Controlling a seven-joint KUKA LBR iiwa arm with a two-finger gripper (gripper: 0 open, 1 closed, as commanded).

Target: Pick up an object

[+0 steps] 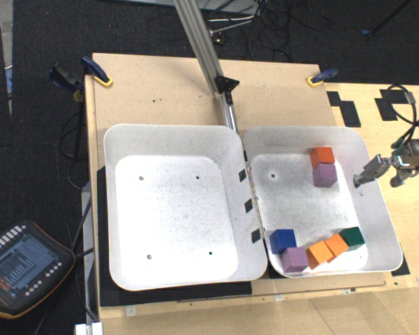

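Note:
The right bin [304,145] holds several small cubes. An orange cube [322,155] touches a purple cube [325,174] near the bin's far right. Along the near rim lie a blue cube [283,240], a second purple cube [295,259], two orange cubes [327,249] and a green cube [352,239]. My gripper [379,179] hangs over the right bin's right rim, to the right of the upper purple cube. It is open, with nothing between its fingers.
The left bin [119,187] lies beside the right one on the wooden bench [160,89]. A slanted metal pole [199,33] reaches down to the bins' far junction. Clamps sit at the bench's far corners. A teach pendant [17,264] rests at lower left.

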